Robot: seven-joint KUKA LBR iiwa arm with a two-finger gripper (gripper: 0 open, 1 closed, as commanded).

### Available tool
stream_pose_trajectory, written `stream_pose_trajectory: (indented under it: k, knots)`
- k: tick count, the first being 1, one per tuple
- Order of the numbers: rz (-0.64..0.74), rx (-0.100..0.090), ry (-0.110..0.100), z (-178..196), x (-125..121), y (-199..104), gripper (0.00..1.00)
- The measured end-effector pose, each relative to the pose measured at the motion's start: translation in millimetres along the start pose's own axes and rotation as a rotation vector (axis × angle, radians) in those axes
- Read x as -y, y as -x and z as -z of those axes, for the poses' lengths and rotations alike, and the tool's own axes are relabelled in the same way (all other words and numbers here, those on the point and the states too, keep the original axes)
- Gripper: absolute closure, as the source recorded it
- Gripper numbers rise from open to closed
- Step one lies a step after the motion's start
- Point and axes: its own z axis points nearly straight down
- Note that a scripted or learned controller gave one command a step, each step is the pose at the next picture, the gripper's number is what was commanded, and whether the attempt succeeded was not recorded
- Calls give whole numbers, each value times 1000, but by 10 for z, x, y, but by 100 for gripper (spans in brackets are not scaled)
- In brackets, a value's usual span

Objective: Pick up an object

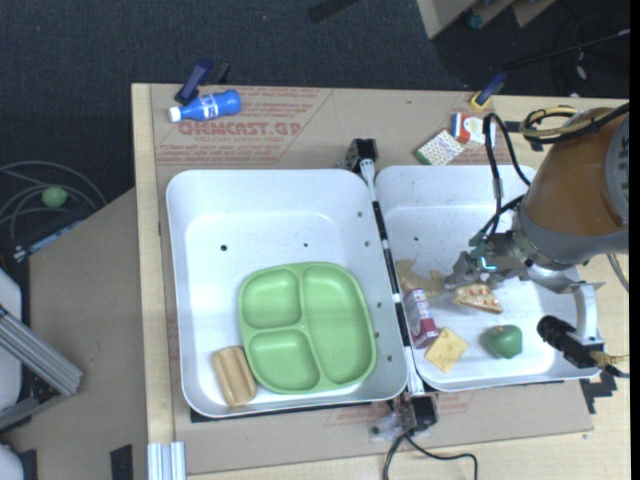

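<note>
The claw (478, 268) hung low in the right bin (440, 193), the pizza slice (479, 297) lying just beneath and crosswise; its grip state I could not tell.

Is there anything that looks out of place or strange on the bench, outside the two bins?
Yes. A blue and white bottle lies on its side on the bench behind the left bin, outside both bins. A small patterned card also lies loose behind the right bin. Nothing looks spilled or broken.

"GENCAST" on cardboard bench top (300, 118)
</note>
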Motion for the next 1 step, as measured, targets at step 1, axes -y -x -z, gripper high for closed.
stream_pose_trajectory:
  k: [1]
  knots:
    - [1, 1, 2, 371, -152, -598, 100]
